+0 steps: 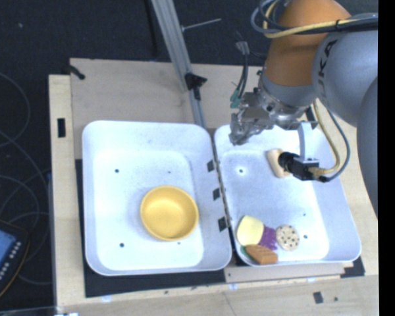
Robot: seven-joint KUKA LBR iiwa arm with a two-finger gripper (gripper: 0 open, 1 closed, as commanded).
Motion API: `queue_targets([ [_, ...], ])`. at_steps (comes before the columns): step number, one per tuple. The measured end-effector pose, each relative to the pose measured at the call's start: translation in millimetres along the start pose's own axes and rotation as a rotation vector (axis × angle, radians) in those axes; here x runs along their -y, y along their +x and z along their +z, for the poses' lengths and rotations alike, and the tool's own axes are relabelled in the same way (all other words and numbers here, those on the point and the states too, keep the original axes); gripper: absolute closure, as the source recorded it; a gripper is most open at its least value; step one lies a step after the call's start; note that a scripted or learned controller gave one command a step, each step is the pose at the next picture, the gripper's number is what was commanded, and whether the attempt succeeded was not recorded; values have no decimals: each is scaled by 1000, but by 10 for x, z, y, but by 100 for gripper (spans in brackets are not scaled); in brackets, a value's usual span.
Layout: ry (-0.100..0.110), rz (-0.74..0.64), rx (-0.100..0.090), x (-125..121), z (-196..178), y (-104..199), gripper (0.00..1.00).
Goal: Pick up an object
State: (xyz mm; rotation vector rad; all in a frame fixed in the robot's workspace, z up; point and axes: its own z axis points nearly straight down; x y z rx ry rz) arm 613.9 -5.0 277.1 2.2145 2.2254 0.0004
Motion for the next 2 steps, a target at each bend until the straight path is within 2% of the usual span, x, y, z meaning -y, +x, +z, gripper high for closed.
queue_targets([
  [1,0,0,1,-143,192,406,100],
  [2,0,-1,-1,-269,205,878,100],
])
